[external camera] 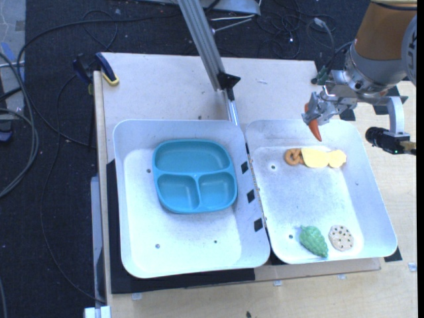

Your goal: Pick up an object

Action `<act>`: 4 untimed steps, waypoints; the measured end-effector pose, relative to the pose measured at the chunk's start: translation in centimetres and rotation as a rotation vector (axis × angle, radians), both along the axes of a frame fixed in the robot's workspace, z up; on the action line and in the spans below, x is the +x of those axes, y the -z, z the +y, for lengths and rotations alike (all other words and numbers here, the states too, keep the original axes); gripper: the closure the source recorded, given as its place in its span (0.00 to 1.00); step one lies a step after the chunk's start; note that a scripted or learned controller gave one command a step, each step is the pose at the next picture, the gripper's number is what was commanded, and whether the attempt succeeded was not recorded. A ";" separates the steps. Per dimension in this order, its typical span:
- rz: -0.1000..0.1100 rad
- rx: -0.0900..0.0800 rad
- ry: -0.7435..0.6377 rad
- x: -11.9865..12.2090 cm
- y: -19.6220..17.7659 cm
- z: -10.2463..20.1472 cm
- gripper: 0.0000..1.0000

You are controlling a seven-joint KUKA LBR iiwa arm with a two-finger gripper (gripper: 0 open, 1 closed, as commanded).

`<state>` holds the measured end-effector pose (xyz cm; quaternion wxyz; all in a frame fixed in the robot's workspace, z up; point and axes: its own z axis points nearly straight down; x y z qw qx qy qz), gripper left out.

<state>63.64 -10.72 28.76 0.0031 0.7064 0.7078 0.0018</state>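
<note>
The grey arm (384,25) enters from the upper right of the frame, wrist tipped down and leftward over the far rim of the right bin (371,197). Its gripper (318,121) hangs above that bin's upper edge with a small orange-red piece (316,131), perhaps a carrot, seemingly pinched between closed fingers, its long axis pointing downward. Just below in the frame lie a yellow piece (321,158) and a small brown ring (293,156).

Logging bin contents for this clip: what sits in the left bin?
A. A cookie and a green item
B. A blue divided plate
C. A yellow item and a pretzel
B: the blue divided plate lies alone in the left bin.
</note>
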 end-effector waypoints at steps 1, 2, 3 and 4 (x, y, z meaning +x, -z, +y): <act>0.005 0.001 0.000 0.1 -0.8 0.0 1.00; 0.009 0.002 -0.003 -1.7 -0.4 5.1 1.00; 0.008 0.001 -0.002 -2.5 1.0 9.6 1.00; 0.011 0.002 -0.003 -4.8 3.6 13.8 1.00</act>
